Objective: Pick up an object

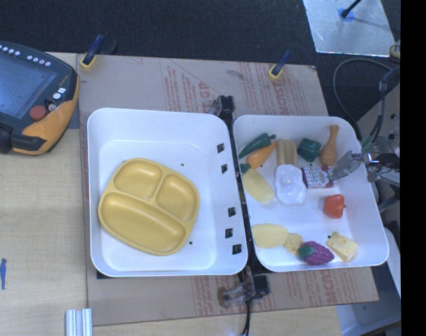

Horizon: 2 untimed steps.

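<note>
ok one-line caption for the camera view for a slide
Gripper poised at the right bin's far edge among toy foods; yellow divided plate sits alone in the left bin.

Yellow divided plate [149,205] left bin [101,187]; toy foods [291,185] right bin [366,208].

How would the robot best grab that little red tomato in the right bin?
Probably from straight above, with the pincer closing across the middle of the tomato. It looks small and rounded, so no side is better than another, and it lies apart from the other toys, with bare bin floor around it for the fingers.
</note>
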### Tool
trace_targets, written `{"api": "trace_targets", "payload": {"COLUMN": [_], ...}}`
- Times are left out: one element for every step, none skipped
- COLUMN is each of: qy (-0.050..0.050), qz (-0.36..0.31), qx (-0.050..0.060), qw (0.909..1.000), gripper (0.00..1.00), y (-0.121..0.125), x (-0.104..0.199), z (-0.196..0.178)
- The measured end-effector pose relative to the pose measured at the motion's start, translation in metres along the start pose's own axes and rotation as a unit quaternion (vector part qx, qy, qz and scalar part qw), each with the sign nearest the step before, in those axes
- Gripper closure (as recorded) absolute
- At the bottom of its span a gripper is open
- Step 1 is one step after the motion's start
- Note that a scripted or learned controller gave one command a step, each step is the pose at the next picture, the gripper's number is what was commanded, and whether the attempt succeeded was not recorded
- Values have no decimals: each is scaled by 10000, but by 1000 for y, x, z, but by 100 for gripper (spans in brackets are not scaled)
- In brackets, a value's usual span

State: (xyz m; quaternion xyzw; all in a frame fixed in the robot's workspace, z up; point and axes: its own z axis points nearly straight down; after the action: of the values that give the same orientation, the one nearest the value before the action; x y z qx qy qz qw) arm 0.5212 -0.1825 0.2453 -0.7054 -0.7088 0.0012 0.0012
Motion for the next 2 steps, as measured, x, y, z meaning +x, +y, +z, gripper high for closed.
{"api": "trace_targets", "payload": {"qy": [13, -2], "qz": [-6, -27], "qx": [36, -45], "qw": [10000, 10000], "gripper": [0, 0], "y": [11, 89], "x": [8, 63], "z": [148, 98]}}
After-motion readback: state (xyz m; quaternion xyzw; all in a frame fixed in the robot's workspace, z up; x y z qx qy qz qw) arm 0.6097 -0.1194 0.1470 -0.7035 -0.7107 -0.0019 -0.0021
